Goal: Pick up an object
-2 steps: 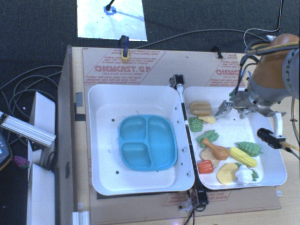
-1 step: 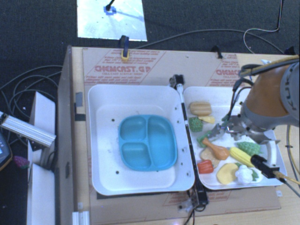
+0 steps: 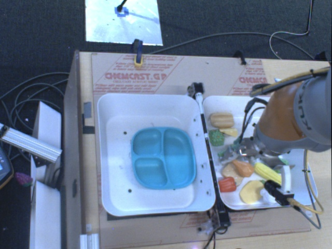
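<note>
**Arm low over the right bin, reaching among the toy food**

The arm (image 3: 290, 115) comes in from the right and bends down into the right bin (image 3: 228, 204), where the task's things lie: a bread roll (image 3: 222, 120) near the top, a green piece (image 3: 216, 137) below it, an orange piece (image 3: 243, 167), a red piece (image 3: 227, 184), a yellow slice (image 3: 251, 191) and a corn cob (image 3: 267, 172). The gripper (image 3: 239, 150) appears to sit just above the orange piece, but the wrist hides it, so whether it is open or has hold of anything cannot be told. The step in hand looks like the descent for a grasp. Next, the gripper needs to settle over one piece, close on it and lift straight up. The left bin (image 3: 111, 113) holds a blue divided plate (image 3: 163, 157).
</note>
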